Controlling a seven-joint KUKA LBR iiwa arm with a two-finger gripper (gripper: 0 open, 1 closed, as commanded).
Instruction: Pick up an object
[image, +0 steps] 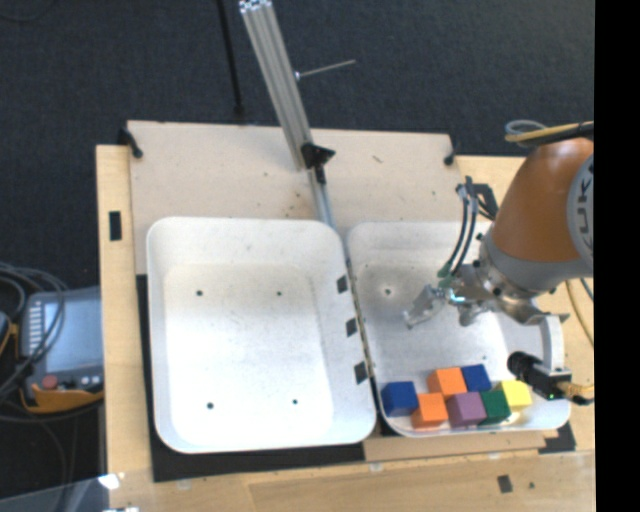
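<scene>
Several small coloured blocks lie in a cluster at the near edge of the right bin (390, 260): a blue block (399, 397), an orange block (449, 380), a second blue block (476, 377), another orange block (431, 408), a purple block (465, 408), a green block (494, 404) and a yellow block (516, 393). My gripper (442, 312) hangs over the middle of the right bin, behind the cluster and apart from it. It is open, and nothing sits between its fingers (416, 314).
The left bin (165, 300) sits beside the right one, with a raised divider (355, 330) between them. A slanted aluminium post (285, 90) rises from behind the bins. A screen unit with cables (55, 345) sits off the bench at the left.
</scene>
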